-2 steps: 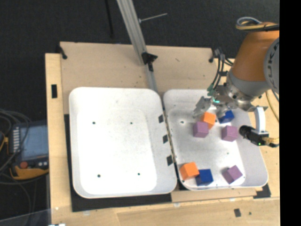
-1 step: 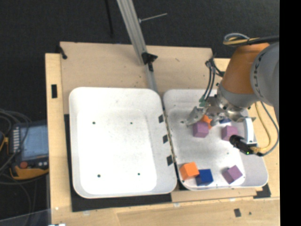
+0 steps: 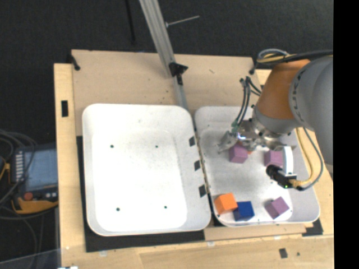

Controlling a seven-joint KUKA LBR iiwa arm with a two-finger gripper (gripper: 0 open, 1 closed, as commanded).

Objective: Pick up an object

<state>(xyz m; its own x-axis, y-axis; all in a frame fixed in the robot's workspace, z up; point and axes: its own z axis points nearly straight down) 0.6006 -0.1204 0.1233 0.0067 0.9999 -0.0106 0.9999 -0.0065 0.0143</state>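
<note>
The arm (image 3: 291, 97) reaches in from the right, grey with its orange band, hanging over the right bin (image 3: 216, 122). The tool (image 3: 242, 143) is down low near the middle of that bin, right at a purple block (image 3: 238, 154). That block sits just under the tool's tip, touching it or very nearly so; from this angle I can't make out whether anything is clamped on it, so I cannot tell the tool's state.

A second purple block (image 3: 274, 158) lies just to the right, partly tucked beside the wrist hardware. Down along the bin's near edge, an orange block (image 3: 226, 202) and a blue block (image 3: 244, 210) sit pressed together, the blue one slightly nearer the rim. A third purple block (image 3: 277, 207) rests a little apart to their right.

The left bin (image 3: 95, 167) sits alongside on the worktop (image 3: 64, 150), its edge touching the right one. A metal pole (image 3: 160, 32) slants across the back.
</note>
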